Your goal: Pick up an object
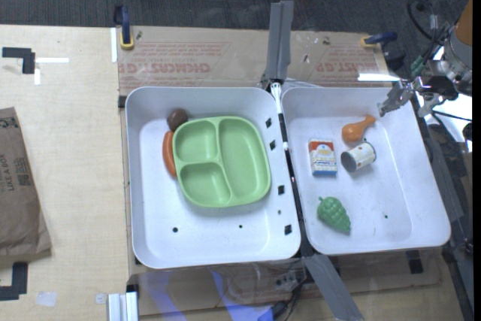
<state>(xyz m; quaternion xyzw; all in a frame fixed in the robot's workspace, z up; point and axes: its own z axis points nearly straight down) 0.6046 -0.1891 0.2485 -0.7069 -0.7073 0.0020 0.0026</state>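
Gripper position: the metal two-finger gripper [397,98] is hovering at the upper right corner of the shallow white right-hand bin [421,229], just inside its far rim.
Gripper state: how far it is standing open is too small and blurred to tell; nothing is showing between its tips, so I am judging it empty.
Nearest candidate: the orange drumstick-shaped toy [358,128] is lying just below and to the left of the gripper, closer than anything else.
Its long axis: it is running on a slant, thin end pointing up toward the gripper, fat rounded end pointing away down-left.
Its look: smooth, glossy plastic, bulbous at one end, tapering at the other.
Further out: the small silver tin can lying on its side [358,158] is sitting just beyond the drumstick, nearly touching it; the small white and orange carton [323,158] is lying further left; the knobbly green plastic toy [334,214] is lying well apart, toward the near rim.
Coming move, as judged: a short drop down-left, with the closing line set across the drumstick's thin neck.
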